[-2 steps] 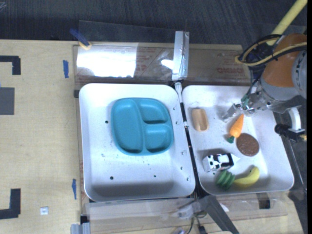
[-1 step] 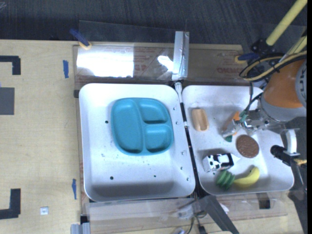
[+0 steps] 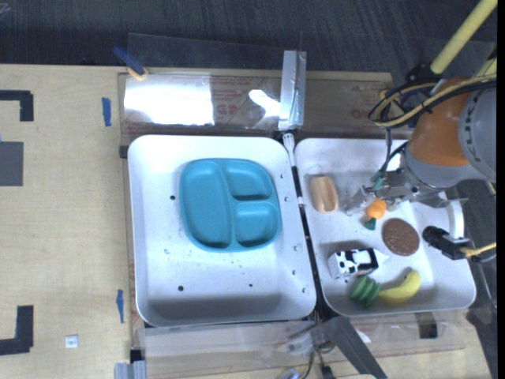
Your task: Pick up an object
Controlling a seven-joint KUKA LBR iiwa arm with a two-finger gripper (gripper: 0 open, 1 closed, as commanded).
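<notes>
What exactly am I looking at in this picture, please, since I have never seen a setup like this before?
This is one photo from a camera fixed above a workbench, looking down at a slant. The grey machine with the orange band entering from the right of the picture is a robot arm; its gripper is the part that picks things up. It hangs over the right bin, close to a small orange object; I cannot tell whether it grips anything. That bin also contains a bread roll, a brown disc, a black-and-white toy, a banana and a green item. The left bin holds a blue divided plate.
</notes>
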